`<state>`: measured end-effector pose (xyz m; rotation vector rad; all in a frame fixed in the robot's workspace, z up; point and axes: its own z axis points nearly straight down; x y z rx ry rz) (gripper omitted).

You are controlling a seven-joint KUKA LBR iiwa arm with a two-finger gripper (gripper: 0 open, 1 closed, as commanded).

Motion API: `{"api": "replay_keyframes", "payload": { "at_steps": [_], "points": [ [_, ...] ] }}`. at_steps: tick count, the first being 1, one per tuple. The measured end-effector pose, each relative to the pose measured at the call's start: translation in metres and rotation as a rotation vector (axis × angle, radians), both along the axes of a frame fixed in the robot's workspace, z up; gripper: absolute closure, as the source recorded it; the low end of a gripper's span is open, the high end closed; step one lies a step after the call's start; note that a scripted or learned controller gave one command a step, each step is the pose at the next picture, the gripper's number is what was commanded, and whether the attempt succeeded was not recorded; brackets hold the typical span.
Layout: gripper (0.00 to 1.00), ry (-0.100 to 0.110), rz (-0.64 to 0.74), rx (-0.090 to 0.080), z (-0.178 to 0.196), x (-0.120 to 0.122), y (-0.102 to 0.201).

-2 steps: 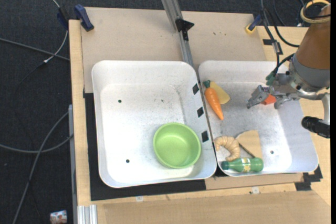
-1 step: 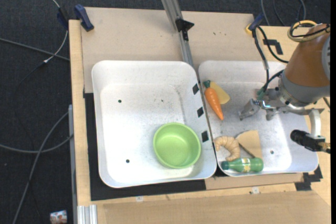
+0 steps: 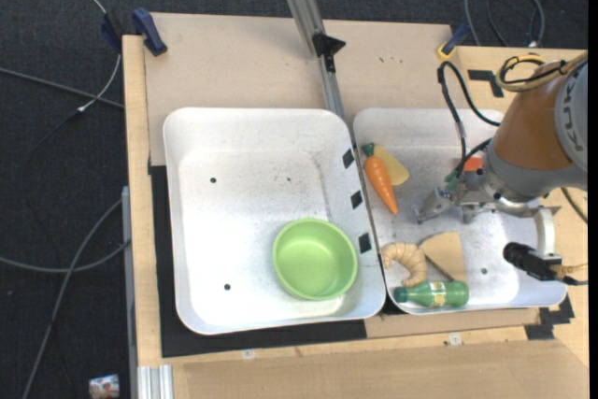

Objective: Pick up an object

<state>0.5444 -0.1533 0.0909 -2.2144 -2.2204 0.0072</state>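
The bench spreads tan beneath me, carrying two shallow white bins side by side. The left bin is the roomier one in this view, and a green bowl sits upright near its front right corner. The right bin holds everything else. My arm comes in from the right, orange band above the grey wrist, and leans over the right bin's middle.

My end effector hangs low over that bin's floor, pointing toward the left. Whether it is released or clenched I cannot tell from this angle; nothing is visible between its tips.

Of the things I might pick, a tan wedge-shaped piece lies just in front of my end effector, apart from it. A green bottle lies on its side along the bin's front wall, just below the wedge. A carrot lies near the bin's left wall, its green top toward the back, resting against a pale yellow piece. A small curled tan object sits between the wedge and the left wall, touching the bottle's neck end.
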Motion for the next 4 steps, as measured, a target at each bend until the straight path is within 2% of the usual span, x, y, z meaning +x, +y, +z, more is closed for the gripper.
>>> {"api": "replay_keyframes", "payload": {
  "at_steps": [1,2,4],
  "points": [
    [1.0,0.001,0.003,0.0,0.009,0.001,0.001],
    [1.0,-0.007,0.001,-0.001,0.062,-0.003,0.01],
    [1.0,-0.007,0.0,-0.002,0.176,0.011,0.01]
  ]
}}
